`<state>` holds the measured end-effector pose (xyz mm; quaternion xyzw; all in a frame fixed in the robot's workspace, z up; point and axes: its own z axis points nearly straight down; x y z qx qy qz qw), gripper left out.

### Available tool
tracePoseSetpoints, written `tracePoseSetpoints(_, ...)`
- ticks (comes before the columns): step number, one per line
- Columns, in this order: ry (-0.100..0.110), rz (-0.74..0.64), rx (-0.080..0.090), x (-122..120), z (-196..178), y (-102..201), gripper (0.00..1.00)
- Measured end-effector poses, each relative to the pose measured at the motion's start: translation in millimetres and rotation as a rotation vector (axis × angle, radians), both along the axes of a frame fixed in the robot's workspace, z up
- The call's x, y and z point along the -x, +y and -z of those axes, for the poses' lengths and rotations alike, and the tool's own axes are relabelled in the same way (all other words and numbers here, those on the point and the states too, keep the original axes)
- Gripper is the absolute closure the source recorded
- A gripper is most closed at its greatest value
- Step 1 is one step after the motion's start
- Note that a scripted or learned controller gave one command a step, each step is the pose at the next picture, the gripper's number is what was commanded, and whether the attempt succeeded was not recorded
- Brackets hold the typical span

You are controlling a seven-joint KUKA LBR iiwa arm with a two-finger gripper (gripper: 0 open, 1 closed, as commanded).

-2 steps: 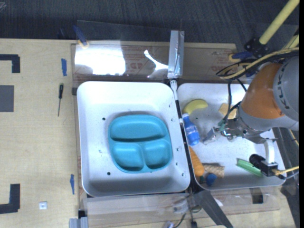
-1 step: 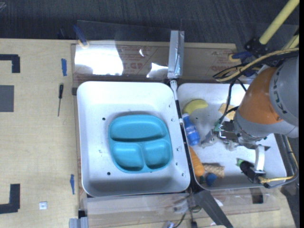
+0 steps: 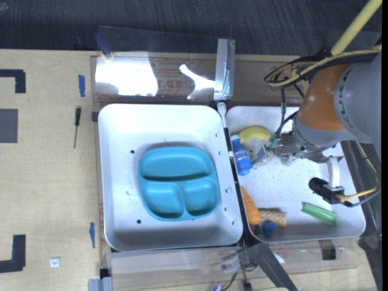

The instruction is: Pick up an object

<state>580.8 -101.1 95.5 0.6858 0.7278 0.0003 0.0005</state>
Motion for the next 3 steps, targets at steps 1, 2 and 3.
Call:
tracePoseSetpoints(1, 0.002, 0.039, 0.001, 96, 7, -31, 0.00)
tracePoseSetpoints(2, -0.006, 0.074, 0.000, -21, 8, -20, 0.00)
tracePoseSetpoints(3, 0.030, 0.084, 0.004, -79, 9, -7, 0.00)
